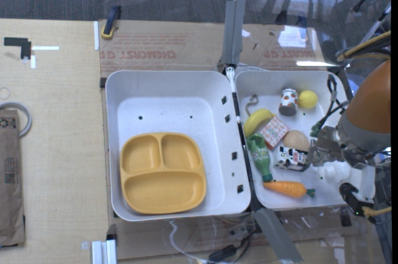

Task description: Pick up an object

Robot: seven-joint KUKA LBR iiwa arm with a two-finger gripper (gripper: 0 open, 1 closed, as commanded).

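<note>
The right bin (323,197) holds several small objects. A yellow banana (257,120) lies near its left wall, with a green bottle (260,157) below it and an orange carrot (287,188) near the front. A red-and-white checkered box (273,131), a tan bun-like piece (296,140) and a black-and-white cow-patterned toy (290,158) cluster in the middle. A yellow lemon (308,99) and a small jar (287,101) sit at the back. My gripper (314,154) is low in the bin, right beside the cow-patterned toy's right end and below the bun-like piece.
The left bin (124,94) holds a yellow divided plate (163,172). The arm's orange band (373,101) and cables hang over the right bin's right side. A grey divider bar (233,32) runs back between the bins. A brown bag (9,175) lies far left.
</note>
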